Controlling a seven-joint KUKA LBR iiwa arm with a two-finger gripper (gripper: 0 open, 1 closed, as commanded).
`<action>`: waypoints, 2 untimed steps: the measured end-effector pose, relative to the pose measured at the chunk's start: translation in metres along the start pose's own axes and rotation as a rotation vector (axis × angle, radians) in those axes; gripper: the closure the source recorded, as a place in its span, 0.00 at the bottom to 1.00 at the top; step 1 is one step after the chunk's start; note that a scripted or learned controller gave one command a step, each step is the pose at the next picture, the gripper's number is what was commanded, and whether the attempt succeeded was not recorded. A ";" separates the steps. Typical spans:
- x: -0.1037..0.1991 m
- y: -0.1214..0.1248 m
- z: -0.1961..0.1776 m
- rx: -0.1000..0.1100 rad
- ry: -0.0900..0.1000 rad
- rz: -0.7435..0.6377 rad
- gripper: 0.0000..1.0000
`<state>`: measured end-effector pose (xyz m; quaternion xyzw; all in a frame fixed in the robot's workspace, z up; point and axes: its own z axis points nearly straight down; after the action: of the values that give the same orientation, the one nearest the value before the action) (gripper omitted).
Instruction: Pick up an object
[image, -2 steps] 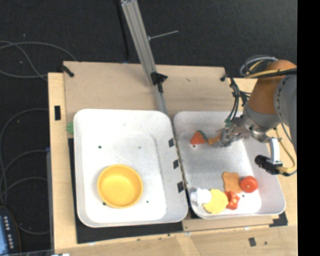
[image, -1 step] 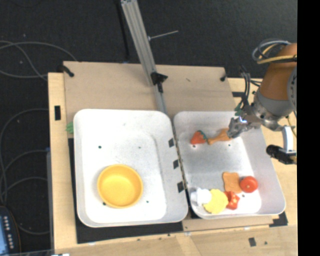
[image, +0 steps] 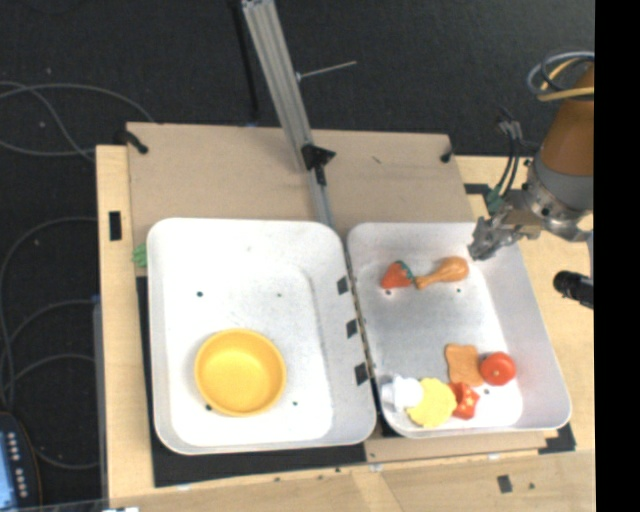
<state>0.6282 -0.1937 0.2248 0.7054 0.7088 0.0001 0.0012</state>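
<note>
Two white bins: left bin (image: 180, 260) holds a yellow bowl (image: 240, 372), right bin (image: 425, 320) assorted toys.

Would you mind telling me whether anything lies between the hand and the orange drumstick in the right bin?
Nothing visible does. The hand is above the right bin's upper right corner, and the drumstick lies just left of it with bare bin floor between.
</note>
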 end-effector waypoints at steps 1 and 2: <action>0.049 -0.001 -0.012 0.000 0.003 -0.002 1.00; 0.094 0.008 -0.007 0.003 0.003 -0.001 1.00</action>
<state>0.6358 -0.0994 0.2319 0.7049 0.7093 0.0001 -0.0006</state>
